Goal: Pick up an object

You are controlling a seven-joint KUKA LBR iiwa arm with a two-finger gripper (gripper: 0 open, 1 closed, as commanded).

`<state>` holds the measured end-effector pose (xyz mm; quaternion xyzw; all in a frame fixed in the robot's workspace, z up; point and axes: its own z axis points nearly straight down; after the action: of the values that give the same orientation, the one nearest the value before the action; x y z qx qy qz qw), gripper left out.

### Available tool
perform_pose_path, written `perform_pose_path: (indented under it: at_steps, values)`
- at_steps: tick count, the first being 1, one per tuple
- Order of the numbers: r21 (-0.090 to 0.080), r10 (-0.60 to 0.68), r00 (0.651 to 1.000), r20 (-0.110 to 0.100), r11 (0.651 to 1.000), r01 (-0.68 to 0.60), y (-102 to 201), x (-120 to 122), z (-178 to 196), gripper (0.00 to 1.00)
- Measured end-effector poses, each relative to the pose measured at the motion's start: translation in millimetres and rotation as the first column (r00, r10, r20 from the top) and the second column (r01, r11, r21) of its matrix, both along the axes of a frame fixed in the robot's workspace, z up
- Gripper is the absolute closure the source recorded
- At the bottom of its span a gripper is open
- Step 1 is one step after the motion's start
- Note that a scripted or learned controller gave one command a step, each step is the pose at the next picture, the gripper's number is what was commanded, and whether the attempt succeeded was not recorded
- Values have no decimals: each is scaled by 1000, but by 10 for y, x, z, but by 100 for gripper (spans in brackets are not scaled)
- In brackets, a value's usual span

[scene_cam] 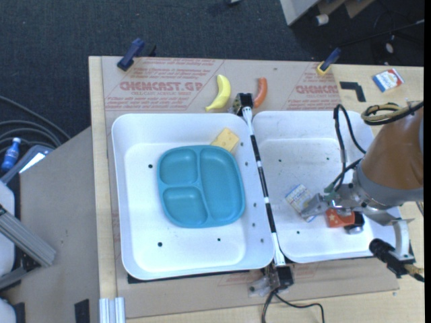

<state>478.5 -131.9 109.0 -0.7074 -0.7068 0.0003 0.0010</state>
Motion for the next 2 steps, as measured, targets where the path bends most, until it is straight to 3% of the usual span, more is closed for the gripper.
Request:
perform_pose_path:
  at_steps: [1,2]
  values:
    - [-2,1,1000,10,1000,-1,-390,663,-202,0]
    - [-1,1,1000,12,1000,-1,-379,670,-101,100]
